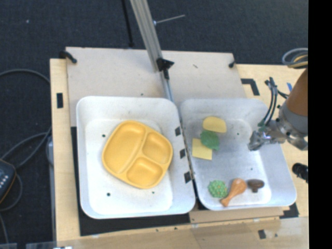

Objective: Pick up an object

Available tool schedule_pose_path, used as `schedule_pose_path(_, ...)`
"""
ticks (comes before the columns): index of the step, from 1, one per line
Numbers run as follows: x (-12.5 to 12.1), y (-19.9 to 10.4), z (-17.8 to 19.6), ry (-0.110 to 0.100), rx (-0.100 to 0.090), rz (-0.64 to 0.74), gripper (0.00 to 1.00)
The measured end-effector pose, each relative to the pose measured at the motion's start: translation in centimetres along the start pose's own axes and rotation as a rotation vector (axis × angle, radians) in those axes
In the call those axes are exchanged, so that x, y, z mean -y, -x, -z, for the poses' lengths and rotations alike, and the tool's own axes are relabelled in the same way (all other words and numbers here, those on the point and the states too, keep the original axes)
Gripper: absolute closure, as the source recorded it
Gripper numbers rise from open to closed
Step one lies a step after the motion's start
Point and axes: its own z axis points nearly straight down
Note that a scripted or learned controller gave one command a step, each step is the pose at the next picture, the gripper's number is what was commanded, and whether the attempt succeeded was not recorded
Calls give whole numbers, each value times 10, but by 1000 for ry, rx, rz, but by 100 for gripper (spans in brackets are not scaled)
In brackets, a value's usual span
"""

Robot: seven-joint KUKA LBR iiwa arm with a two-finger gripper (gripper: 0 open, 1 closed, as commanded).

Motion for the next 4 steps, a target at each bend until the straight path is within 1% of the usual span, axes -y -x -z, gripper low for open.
schedule_pose_path(1, -11, -3, 57, -1, 0, 1, 100)
schedule_pose_path(2, -12, -1, 65, -6, -3, 1, 100)
schedule_pose_path(3, -9, -62, 72, -6, -5, 5, 100)
schedule_pose_path(4, -1, -116, 63, -7, -5, 4, 100)
